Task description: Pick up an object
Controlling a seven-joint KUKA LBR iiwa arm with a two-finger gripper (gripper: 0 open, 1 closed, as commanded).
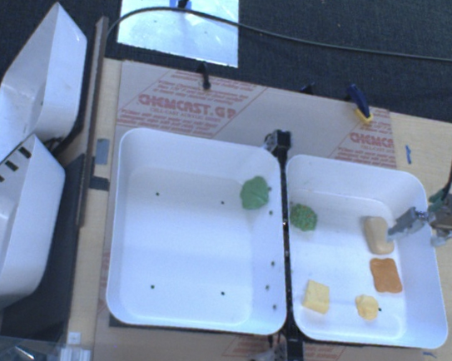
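My gripper point(424, 229) hangs over the right rim of the right bin point(427, 273), open, with nothing between its fingers. Its left fingertip point(406, 221) is just right of a beige block point(377, 235) lying in that bin. The same bin holds an orange flat piece point(386, 276), a yellow square piece point(317, 297), a small yellow lump point(367, 307) and a green clump point(303, 218). A second green clump point(255, 193) lies in the left bin point(183, 295), near its upper right corner.
The two bins meet along a dark divider point(284, 243). A blue and yellow clamp point(359, 104) sits on the board behind the right bin. Two spare white bins point(15, 186) lean at the far left. A cable crosses the floor behind.
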